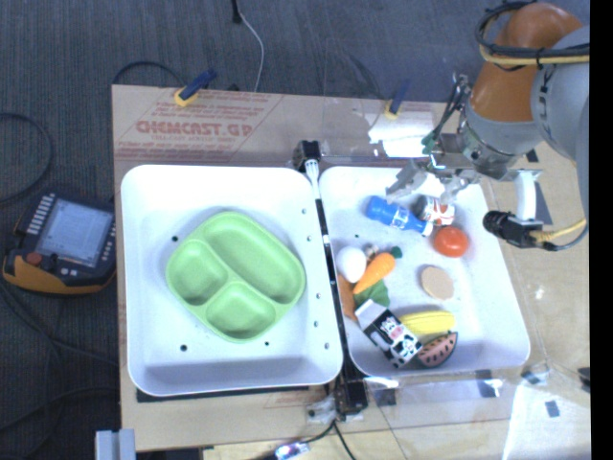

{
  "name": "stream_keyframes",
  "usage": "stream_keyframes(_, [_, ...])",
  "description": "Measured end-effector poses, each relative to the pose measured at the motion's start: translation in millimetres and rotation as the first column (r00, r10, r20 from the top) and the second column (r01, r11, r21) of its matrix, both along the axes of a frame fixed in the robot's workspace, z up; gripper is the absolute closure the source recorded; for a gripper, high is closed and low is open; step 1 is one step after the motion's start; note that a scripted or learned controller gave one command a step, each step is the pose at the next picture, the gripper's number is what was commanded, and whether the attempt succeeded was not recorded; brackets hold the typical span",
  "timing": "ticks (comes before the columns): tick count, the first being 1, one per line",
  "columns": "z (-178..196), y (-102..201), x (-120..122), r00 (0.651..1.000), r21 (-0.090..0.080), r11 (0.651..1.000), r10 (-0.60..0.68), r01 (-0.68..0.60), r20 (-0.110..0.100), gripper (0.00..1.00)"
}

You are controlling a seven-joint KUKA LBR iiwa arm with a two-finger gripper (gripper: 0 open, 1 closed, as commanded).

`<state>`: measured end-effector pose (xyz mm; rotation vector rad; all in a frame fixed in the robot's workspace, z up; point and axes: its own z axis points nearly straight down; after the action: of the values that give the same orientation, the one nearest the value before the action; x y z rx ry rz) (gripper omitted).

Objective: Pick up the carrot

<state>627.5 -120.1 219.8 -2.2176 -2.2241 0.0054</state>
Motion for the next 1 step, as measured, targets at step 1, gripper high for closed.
stream_keyframes(1, [-98.2, 13.8, -44.7, 0.983, -0.001, 0.983, -0.186, 0.186, -0.010, 0.00])
